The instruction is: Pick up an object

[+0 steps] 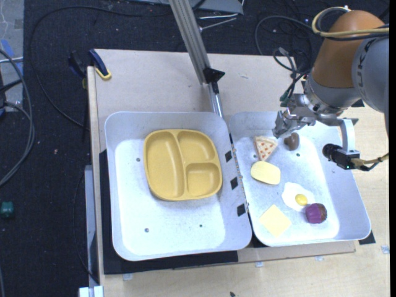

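In the right bin [346, 184] lie several toy foods: a pizza slice [265, 147], a small brown piece [291, 142], a pale yellow oval [265, 172], a fried egg [297, 197], a purple piece [316, 213] and a yellow cheese square [275, 220]. My gripper [283, 127] hangs low over the bin's far end, between the pizza slice and the brown piece, close above both. Nothing shows between its fingers.
The left bin [124, 184] holds a yellow divided plate [182, 164]. A metal pole [192, 33] slants down to the far edge between the bins. Black clips [235, 181] mark the seam between the bins.
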